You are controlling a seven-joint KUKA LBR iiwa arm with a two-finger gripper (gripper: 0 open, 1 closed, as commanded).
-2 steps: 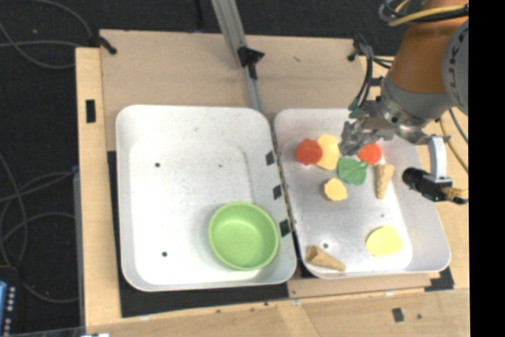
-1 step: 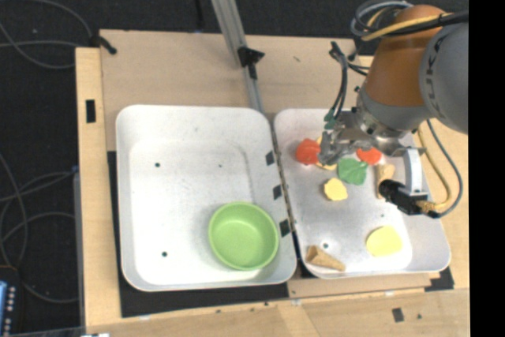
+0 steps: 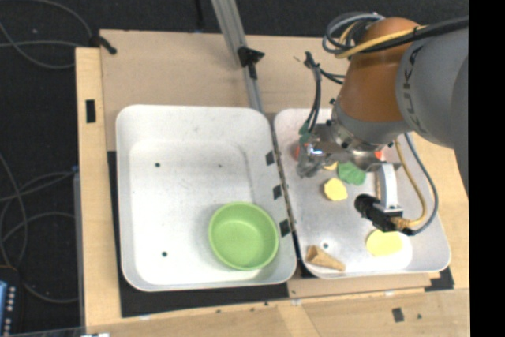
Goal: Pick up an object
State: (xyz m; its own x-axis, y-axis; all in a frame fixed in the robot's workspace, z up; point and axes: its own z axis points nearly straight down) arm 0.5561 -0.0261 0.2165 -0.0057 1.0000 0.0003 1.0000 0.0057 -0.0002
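Yellow piece (image 3: pixel 335 190) lies in right bin (image 3: pixel 430 252), just below jaws (image 3: pixel 309 158). Arm (image 3: pixel 394 83) bent down over bin from right. Jaws' state: cannot tell.

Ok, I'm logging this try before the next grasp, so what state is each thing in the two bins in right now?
Green bowl: upright, in the left bin.
Small yellow piece: flat on the right bin floor.
Larger yellow piece: flat, near the front.
Tan wedge: lying at the front rim.
Green piece: partly under the arm.
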